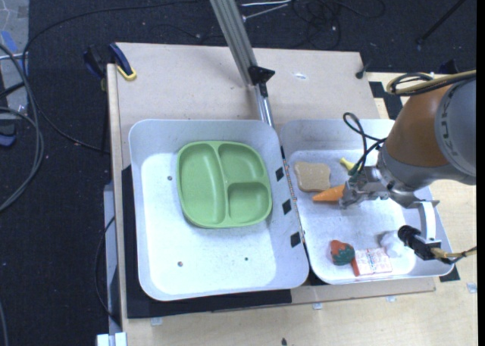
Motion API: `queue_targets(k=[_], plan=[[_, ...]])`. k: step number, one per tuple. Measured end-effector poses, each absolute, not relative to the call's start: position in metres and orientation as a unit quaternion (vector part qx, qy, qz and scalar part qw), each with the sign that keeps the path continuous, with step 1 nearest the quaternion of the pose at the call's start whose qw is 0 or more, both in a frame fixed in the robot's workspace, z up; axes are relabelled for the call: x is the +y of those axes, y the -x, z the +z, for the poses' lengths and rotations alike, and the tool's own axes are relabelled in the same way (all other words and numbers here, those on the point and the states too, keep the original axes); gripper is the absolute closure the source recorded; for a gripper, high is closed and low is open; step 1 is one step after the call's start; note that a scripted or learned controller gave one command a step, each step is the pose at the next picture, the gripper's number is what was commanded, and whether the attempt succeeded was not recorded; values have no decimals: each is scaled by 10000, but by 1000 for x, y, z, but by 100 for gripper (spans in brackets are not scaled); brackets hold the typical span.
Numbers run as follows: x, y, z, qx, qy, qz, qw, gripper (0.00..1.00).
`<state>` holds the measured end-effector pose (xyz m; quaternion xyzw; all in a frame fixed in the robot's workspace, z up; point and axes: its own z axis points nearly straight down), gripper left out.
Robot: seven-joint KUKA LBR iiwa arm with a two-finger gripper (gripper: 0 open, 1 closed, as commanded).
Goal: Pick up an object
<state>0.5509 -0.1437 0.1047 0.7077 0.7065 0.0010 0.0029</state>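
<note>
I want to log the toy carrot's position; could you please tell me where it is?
In the camera view, the toy carrot lies in the right bin, just below the bread slice, its right end at the end effector.

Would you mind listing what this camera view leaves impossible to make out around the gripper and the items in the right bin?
- Gripper: its fingertips blur into the carrot, so any grasp is unreadable.
- Yellow item: partly hidden behind the gripper and cable; its identity is unclear.
- Red-and-white packet: print too small to read.
- Pale object near the bin's right wall: blurred, unidentifiable.
</note>
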Motion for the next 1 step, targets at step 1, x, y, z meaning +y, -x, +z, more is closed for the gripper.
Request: queue_targets(k=[1], plan=[[-144, -553, 168, 7078, -7064, 15, 26, 100]])
